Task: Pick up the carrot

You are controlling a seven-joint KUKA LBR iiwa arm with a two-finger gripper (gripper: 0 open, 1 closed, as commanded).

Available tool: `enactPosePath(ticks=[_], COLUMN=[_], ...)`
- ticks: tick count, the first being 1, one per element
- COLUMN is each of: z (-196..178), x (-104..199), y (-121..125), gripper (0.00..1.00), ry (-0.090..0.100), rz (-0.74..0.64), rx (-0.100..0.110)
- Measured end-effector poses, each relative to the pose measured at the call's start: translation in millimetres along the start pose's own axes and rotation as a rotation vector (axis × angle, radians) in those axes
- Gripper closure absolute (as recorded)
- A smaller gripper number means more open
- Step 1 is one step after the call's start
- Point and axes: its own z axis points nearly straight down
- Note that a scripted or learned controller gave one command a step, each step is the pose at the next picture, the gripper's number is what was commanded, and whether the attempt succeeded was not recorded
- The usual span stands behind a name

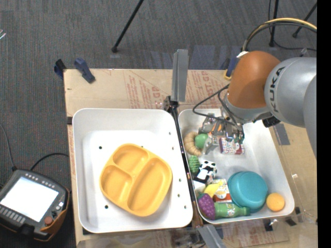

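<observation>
The gripper (223, 134) hangs over the back part of the right bin (269, 156), low among the toys, with the grey arm (289, 89) and its orange band (251, 84) rising behind it to the right. Cables and the wrist body cover its tip, so I cannot tell whether it is wide, narrow or holding anything.

Just right of the gripper and a little nearer the camera lies a small pink-and-white carton (231, 146), touching it or nearly so (the overlap makes this hard to judge). Just left of it sit a green toy (201, 139) and a beige ring (192, 142), pressed against each other by the bin's left wall. In front of the gripper, towards the camera, come a bumpy green piece (194, 164) and a black-and-white block (207, 171), then a crowded heap: a yellow, white and orange-red piece (220, 191), purple grapes (206, 206) and a green bottle (230, 210) lying on its side. A teal bowl (248, 188) rests in front of and to the right of the gripper, with an orange ball (275, 202) beyond it in the near right corner.

Which of these is the carrot I cannot tell; only the orange-red patch in the heap, well in front of the gripper, has a fitting colour.

Far left of the gripper, the left bin (93, 133) holds a yellow plate (136, 179).
</observation>
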Motion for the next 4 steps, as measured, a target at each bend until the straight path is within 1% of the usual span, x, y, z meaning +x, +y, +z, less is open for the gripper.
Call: enactPosePath(ticks=[1,2,3,4], z=[-79.9,-76.8,-24.6,13.1], x=[52.9,54.4,18.9,6.4], y=[-50.9,-49.8,-6.2,-13.1], gripper=[1.00,0.00,0.00,0.00], ry=[0.000,0.006,0.010,0.009], rz=[0.025,0.023,0.107,0.210], rx=[0.000,-0.001,-0.002,0.000])
